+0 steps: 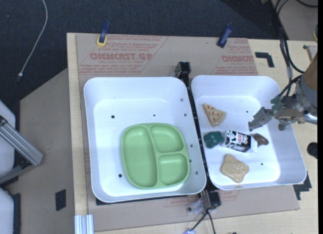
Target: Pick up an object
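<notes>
The right bin (282, 175) is holding five loose objects, any of which may serve as the pick. A black-and-white carton (238, 141) is lying on its side near the middle of the bin floor; its printing is too small to read. A dark green lump (213, 138) is sitting just beside the carton's left end, close to the bin's left wall. A small brown piece (260, 138) is lying just beside the carton's right end. A tan waffle-patterned wedge (214, 114) is resting further back, apart from the others, and a tan toast-shaped slice (234, 168) is lying toward the front, near the carton.

The gripper (261, 118) is hanging over the right half of this bin, above and slightly behind the brown piece. Its dark fingers are pointing left and downward with nothing visible between them; how far apart they are standing cannot be told at this angle.

Progress, as judged: no object is lifted, and all five are lying on the bin floor. The descent, the closing and the lift are all remaining. The brown piece and the carton are looking like the nearest candidates.

The left bin (101, 127) is carrying a green divided plate (154, 154) with three compartments, none holding anything.

The brown board (151, 56) beneath both bins is bearing red printing, reading roughly "CHEMCAST GP", repeated and partly covered by the bins. Two clamps (103, 35) are gripping its far edge.
</notes>
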{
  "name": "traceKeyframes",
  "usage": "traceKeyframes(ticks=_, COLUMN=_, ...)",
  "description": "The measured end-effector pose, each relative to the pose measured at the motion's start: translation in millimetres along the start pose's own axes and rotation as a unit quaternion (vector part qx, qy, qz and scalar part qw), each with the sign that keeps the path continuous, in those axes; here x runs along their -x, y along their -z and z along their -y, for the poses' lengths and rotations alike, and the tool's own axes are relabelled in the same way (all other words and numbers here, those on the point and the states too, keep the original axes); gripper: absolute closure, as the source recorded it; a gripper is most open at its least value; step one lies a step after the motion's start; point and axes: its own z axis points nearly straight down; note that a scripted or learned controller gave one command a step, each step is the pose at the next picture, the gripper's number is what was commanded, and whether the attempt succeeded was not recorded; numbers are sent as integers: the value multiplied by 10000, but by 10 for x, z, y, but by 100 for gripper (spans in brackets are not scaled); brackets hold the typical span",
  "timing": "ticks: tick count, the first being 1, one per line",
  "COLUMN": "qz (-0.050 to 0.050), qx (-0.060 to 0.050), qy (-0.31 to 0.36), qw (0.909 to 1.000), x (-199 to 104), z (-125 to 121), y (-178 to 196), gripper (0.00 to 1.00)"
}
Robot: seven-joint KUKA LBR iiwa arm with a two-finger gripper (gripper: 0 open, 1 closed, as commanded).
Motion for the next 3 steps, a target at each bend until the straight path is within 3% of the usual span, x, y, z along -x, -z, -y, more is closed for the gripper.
traceKeyframes(ticks=1, qz=11, qx=67, qy=19, qw=10000, x=-6, z=-23, y=67, gripper=0)
traceKeyframes(ticks=3, qz=-2, qx=37, qy=14, qw=10000, x=-65, z=77, y=-990, gripper=0)
